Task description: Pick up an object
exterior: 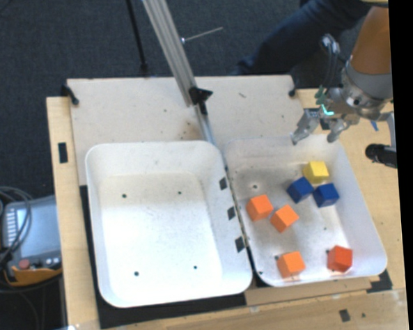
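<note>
Small wooden cubes, seven in all, lie scattered in the right-hand shallow white plastic bin [354, 186], which serves as the landmark for everything else. Toward that bin's far right part sits a yellow cube [316, 170], and just in front of it a pair of blue cubes, one dark blue cube [299, 188] to the left and another blue cube [325, 195] to the right, the three close together. Nearer the bin's middle and left side rest two orange cubes, one orange cube [259, 206] close to the left wall and a second orange cube [285, 217] just beside it toward the centre. Along the bin's near edge lie a third orange cube [291, 263] and, to its right in the near right corner, a red-orange cube [340, 259]. Touching the landmark bin's left wall stands the left-hand shallow white plastic bin [109, 167], its floor showing speckled dirt and a few dark dots. Above the right bin's far right corner hangs the two-finger metal gripper [317, 129] of the grey arm with the orange band, its fingers spread apart with nothing between them, clear of every cube and well apart from the yellow one below it. A slanted aluminium rail [173, 48] rises from behind the bin's far left corner.
</note>
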Controlling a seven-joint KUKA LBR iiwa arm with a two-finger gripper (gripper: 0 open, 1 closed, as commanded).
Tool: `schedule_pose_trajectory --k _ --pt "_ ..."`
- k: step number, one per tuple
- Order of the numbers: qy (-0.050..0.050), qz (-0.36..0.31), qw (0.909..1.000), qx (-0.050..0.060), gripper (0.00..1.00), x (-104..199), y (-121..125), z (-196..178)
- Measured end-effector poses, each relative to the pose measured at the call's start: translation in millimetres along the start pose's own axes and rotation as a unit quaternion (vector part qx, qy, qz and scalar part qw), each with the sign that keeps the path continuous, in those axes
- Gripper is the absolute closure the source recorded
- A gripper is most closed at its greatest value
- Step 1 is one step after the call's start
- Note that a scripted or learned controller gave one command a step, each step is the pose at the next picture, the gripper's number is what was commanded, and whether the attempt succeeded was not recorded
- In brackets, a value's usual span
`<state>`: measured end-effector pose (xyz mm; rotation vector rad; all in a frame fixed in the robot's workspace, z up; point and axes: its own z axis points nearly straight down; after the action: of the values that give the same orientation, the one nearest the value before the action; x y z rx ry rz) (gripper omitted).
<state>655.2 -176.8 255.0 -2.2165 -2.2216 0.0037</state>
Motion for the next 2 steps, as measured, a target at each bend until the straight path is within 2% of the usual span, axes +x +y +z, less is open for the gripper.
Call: schedule_pose_trajectory --k 1,2 --pt "-0.002 -0.001 1.0 -0.002 0.0 -0.9 0.6 -3.3" --pt "-0.001 0.0 1.0 0.0 0.0 -1.3 2.7 59.4"
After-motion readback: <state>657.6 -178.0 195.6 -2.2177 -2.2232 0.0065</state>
